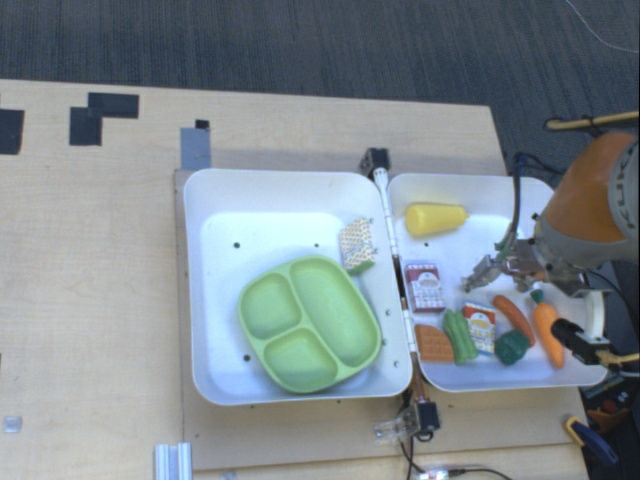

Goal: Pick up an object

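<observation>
The right bin (470, 196) holds several toy foods: a yellow piece (435, 218) at the back, a red and white box (425, 288) by the left wall, and a green cucumber (460, 336). Near these lie a small carton (481, 326), two carrots (513, 314) (547, 334) and a dark green pepper (511, 348). My gripper (481, 273) hangs over the bin's middle, right of the box and just behind the carton. Nothing shows in its grasp. The orange band of the arm (595, 203) rises to its right.
The left bin (215, 268) carries a light green divided plate (310, 323) and a small patterned piece (356, 245) against the shared wall. An orange waffle-like piece (434, 343) lies at the right bin's front left. Cables and clips sit beyond the front edge.
</observation>
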`<state>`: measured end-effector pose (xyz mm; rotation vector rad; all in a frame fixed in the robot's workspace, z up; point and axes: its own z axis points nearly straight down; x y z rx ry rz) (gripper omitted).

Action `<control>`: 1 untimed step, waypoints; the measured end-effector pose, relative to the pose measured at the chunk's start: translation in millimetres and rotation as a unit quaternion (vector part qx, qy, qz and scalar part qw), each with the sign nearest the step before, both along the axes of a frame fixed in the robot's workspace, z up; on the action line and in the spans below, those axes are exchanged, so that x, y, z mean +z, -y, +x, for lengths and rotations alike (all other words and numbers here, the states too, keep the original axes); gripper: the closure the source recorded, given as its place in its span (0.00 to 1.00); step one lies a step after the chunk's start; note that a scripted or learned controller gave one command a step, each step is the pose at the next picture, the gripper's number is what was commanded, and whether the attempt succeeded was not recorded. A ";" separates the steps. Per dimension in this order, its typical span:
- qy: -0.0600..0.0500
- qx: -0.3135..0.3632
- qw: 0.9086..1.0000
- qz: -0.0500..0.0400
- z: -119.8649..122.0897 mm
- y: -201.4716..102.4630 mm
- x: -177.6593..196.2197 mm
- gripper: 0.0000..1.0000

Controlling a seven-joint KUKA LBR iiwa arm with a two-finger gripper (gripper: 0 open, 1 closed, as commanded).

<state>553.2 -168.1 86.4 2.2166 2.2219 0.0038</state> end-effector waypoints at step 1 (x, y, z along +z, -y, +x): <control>0.003 0.000 1.000 0.000 -63.6 -58.4 0.9 0.00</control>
